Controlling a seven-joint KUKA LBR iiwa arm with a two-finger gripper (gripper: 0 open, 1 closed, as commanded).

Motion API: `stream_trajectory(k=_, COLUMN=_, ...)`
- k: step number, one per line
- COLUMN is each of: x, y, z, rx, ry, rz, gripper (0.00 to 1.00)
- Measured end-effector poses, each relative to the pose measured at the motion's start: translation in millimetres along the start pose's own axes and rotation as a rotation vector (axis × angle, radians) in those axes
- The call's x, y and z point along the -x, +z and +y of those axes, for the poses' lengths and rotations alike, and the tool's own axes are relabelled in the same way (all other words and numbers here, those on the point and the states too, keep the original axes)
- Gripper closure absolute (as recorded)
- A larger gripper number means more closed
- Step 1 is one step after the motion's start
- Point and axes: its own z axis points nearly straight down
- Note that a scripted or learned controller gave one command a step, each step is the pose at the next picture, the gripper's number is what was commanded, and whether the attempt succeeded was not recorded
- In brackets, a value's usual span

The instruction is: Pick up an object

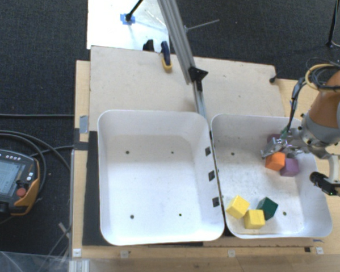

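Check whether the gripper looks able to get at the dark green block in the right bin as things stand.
Probably yes. The dark green block lies uncovered near the right bin's front, touching only a yellow block, and the gripper is above the same bin.

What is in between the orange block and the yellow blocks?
Nothing: in the camera view, bare white bin floor separates the orange block from the two yellow blocks.

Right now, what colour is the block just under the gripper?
Orange; the block below the gripper shows best in the camera view.
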Motion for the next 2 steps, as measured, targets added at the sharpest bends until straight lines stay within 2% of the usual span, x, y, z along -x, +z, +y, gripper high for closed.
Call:
stream_trajectory(k=1, x=-1, y=-13, z=2, rx=0.005, ry=-0.006, rz=-0.002, gripper=1.00)
stream_trajectory(k=2, x=-5, y=0, z=-46, rx=-0.004, ry=0.000, rz=0.003, gripper=1.00)
